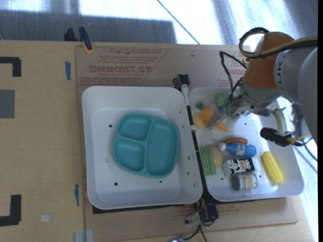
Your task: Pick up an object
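— Camera view from above the bench (40, 150): we see two white bins side by side. What sits in the left bin (96, 135)?

— We see a teal divided plate (146, 145) lying flat in the middle of it. The right bin (292, 183) carries the clutter: an orange piece (206, 115) near its upper left, a green leafy piece (222, 99) just above that, a blue bottle with a red cap (241, 148), a yellow corn cob (272, 167) to the right, a black-and-white carton (239, 166), a small jar (245, 182) at the bottom and a green strip (208, 160) along the left wall.

— And the arm (282, 69)?

— We see it come in from the right, grey with its orange band, bent down over the right bin's upper part. The pincer (227, 111) hangs low just beside the orange piece and the green leafy piece — whether its fingers are apart or together, we cannot tell. We see nothing clearly lifted between them.
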